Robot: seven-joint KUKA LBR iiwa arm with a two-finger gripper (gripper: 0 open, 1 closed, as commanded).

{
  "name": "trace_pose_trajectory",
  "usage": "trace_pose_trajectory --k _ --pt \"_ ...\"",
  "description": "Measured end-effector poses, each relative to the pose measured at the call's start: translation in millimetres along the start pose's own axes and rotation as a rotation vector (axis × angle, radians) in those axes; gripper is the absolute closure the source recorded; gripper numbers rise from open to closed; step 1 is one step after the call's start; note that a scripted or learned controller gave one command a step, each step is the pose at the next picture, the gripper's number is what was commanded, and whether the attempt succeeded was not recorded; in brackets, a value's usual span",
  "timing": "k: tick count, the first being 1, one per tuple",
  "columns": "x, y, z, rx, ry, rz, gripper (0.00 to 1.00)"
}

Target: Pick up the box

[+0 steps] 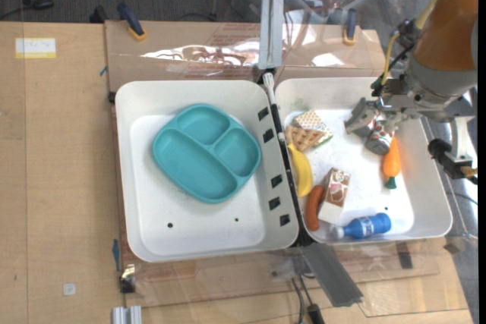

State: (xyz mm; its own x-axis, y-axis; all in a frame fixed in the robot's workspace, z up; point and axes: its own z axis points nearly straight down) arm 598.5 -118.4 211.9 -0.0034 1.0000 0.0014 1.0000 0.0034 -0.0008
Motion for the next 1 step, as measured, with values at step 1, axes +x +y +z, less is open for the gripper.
trace_pose_trajectory --k 1 --pt "17.7 -32.1 95.8 0.000 -0.001 0.040 0.00"
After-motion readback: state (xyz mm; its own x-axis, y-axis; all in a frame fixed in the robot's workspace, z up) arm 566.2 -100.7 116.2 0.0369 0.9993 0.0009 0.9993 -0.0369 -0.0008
